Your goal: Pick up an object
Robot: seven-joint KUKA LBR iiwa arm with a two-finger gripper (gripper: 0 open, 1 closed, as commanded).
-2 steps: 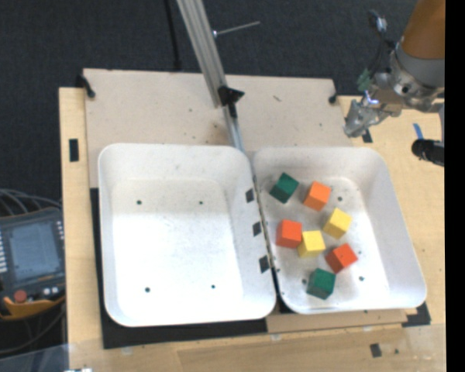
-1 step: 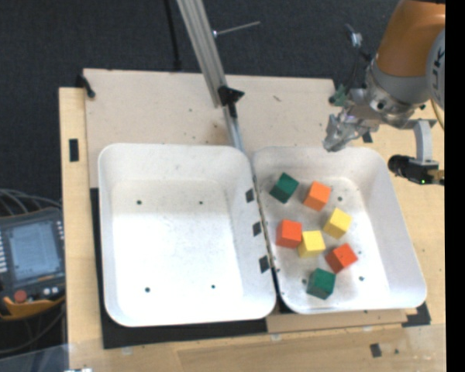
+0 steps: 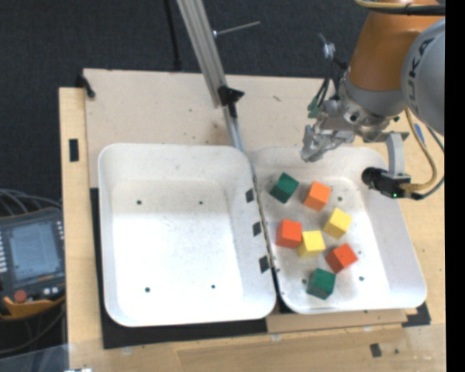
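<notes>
While the end effector [image 3: 319, 147] hangs above the far rim of the right bin [image 3: 403, 273], I judge the task barely started: nothing sits between its tips, and every cube lies on the bin floor. From my seat I cannot tell how it is set, the tips being too small and blurred. Seven cubes lie in that bin: a green cube [image 3: 284, 187] nearest the tool, an orange cube [image 3: 318, 195] just beside it, then yellow, orange, yellow, red and a second green toward the near rim. I'd take the first green cube as the likely target. Being a cube, it has no long axis; it sits turned with a corner toward the left bin [image 3: 124, 177]. Descent, closing and lift all remain.
</notes>
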